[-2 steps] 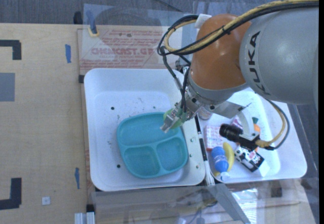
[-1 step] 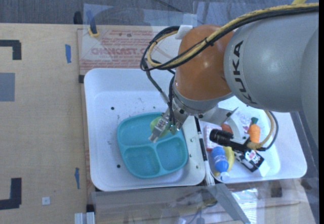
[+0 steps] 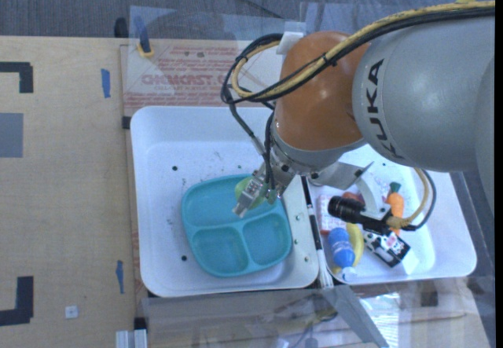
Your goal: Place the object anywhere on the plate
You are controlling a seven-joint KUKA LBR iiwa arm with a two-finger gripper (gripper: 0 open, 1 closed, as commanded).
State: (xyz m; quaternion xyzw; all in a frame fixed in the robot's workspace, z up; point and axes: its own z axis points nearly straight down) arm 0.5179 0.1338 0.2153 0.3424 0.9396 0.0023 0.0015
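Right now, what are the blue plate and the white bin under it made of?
The plate looks like smooth plastic: even turquoise colour, moulded compartments, soft sheen. The bin also seems to be plastic, matte white with rounded corners and dark specks, though the look alone leaves that open.

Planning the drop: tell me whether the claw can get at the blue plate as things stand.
Probably yes. The claw hangs right over the upper compartment of the blue plate in the left bin, and nothing seems to lie between them.
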